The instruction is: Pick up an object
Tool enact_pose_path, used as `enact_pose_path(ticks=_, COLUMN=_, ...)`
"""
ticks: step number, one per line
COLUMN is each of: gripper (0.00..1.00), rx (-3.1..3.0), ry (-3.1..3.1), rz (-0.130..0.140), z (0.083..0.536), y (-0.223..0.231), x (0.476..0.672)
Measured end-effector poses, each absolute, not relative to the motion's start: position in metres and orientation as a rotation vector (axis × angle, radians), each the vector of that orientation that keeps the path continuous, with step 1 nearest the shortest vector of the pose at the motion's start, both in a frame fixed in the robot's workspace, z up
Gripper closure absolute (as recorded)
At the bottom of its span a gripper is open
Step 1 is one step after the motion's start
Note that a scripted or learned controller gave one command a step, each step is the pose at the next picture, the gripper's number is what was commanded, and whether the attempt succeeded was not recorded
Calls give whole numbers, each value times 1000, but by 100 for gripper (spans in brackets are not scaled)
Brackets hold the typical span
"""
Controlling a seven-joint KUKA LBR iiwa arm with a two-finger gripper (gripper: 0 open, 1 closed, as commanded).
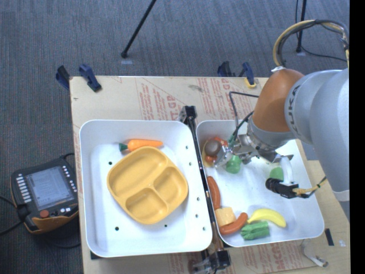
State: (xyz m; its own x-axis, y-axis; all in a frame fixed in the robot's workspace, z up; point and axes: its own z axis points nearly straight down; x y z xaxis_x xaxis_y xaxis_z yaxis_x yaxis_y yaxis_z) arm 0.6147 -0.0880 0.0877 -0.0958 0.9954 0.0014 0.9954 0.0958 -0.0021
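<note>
Arm (311,107): reaching into right bin (312,210) from the right.
Left bin (91,210): yellow tray (147,184), carrot (142,144).
Gripper (231,153): jaw state, cannot tell; low over green piece (233,164).
Tip: centre on green piece, clear of brown item (212,148), then lift straight.

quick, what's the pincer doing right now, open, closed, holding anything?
Pincer: down in the right bin by a green toy; grip state cannot be told.

We see blue clamps (90,76) at the bench's (148,93) far edge. A pendant (44,194) lies on the carpet (34,50) left, and a tripod leg (141,21) stands beyond.
</note>
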Motion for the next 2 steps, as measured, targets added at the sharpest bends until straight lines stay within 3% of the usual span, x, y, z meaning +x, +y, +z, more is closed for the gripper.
enact_pose_path(ticks=1, gripper=100, rx=-2110, ry=-2317, rz=5, z=97, y=-89, x=614)
enact_pose_path(ticks=2, gripper=100, rx=-2511, ry=-1885, rz=2, z=210, y=-73, x=638)
